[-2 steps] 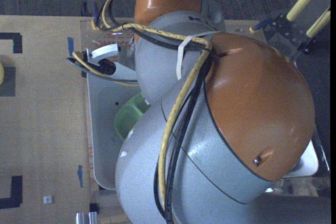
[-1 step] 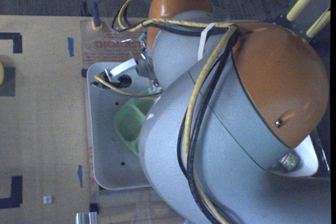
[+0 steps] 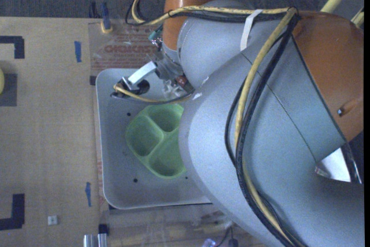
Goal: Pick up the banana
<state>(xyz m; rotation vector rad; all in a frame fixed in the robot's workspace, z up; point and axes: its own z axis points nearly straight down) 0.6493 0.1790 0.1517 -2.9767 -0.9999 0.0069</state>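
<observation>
Banana task: pincer by green divided tray in white bin; I cannot tell its opening.

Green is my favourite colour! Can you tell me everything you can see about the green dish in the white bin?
The green dish is pale green, smooth like plastic, with rounded corners and raised walls dividing it into compartments; three show. It lies flat, open side up, on the floor of the white bin. The grey arm hides its right part.
</observation>
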